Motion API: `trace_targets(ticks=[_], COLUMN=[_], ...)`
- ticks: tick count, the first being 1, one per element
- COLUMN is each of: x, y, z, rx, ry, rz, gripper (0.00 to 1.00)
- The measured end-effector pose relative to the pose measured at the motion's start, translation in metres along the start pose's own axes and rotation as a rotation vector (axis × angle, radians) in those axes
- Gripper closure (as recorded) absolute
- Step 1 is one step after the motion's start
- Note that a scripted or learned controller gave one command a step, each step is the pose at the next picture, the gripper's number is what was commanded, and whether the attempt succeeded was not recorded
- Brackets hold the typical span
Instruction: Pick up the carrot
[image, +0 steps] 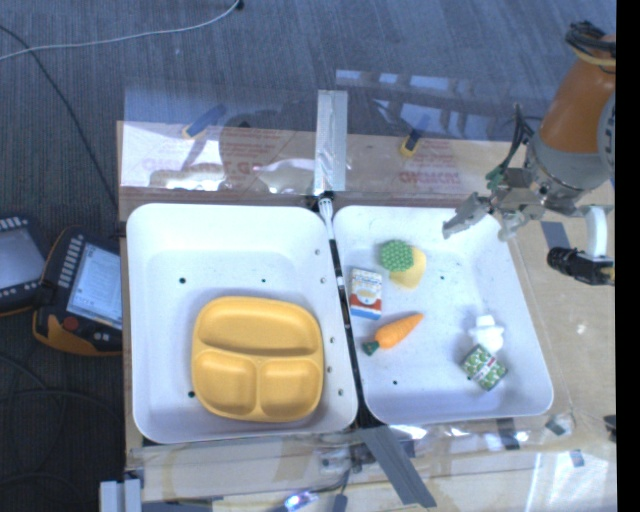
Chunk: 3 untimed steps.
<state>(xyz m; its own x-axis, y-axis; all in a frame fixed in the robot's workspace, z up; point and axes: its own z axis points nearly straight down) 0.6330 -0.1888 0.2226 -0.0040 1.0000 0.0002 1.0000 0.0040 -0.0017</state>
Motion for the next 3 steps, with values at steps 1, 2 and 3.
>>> trace_targets(ticks=[1, 2, 3], x=[0.038, 0.038, 0.079], y=[-0.061, -0.061, -0.102], z=[0.03, 0.03, 0.078], rx=[0.0, 0.0, 0.001], ry=[0.0, 0.0, 0.001], rz=[-0.285, -0.285, -0.354], gripper=[0.0, 0.0, 0.0])
